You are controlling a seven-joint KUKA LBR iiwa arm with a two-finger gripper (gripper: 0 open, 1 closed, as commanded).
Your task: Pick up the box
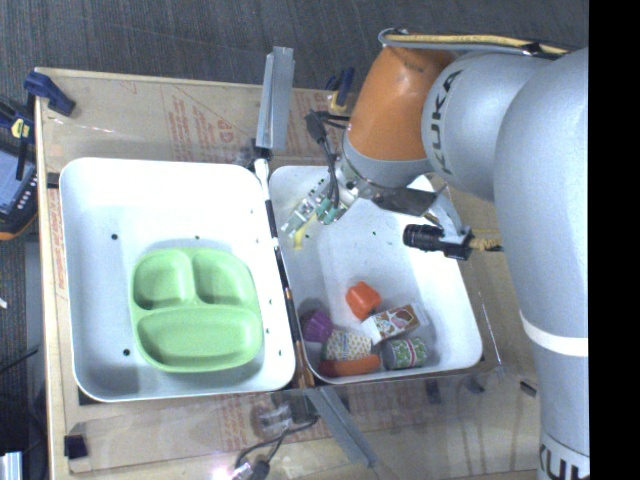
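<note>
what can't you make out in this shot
- Gripper: in the camera view the arm's orange band and grey wrist cover it.
- Far end of the right bin: the arm hides it.
- Box: its print is too small to read, and it lies packed among the orange cup and other small items.
- Arm base: cut off by the frame's edge.

A plywood bench (150, 118) stands on dark grey carpeted floor (150, 18); blue clamps (48, 90) grip its far left corner, and a metal bar (273, 98) runs between the bins.
</note>
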